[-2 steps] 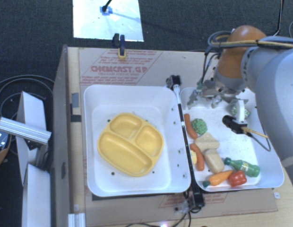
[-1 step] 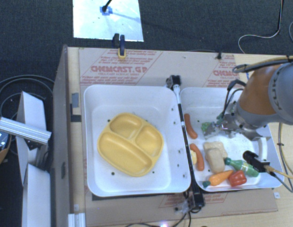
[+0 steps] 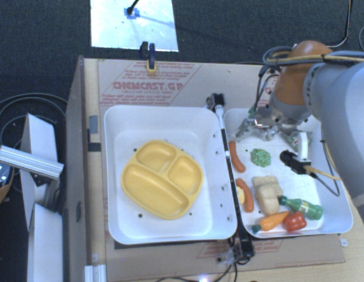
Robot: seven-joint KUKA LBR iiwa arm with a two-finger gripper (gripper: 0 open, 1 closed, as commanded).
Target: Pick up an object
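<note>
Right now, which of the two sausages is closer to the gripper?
The upper sausage, beside the bin divider; the other sausage lies lower, farther from the gripper.

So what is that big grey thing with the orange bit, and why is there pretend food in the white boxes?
That big grey thing is a robot arm with an orange band. It reaches in from the right side of the picture. The camera sits above the bench and looks down at a slant.

On the bench are two shallow white bins. The left white bin holds a yellow plastic plate with three sections. The right white bin holds toy food: a green bumpy lump, two orange sausages, a beige bread slice, a green bottle, an orange carrot and a red pepper.

The arm's metal gripper is at the far end of the right bin. I cannot tell how its jaws stand, and I see nothing held in them. Its job is to pick something up.
</note>
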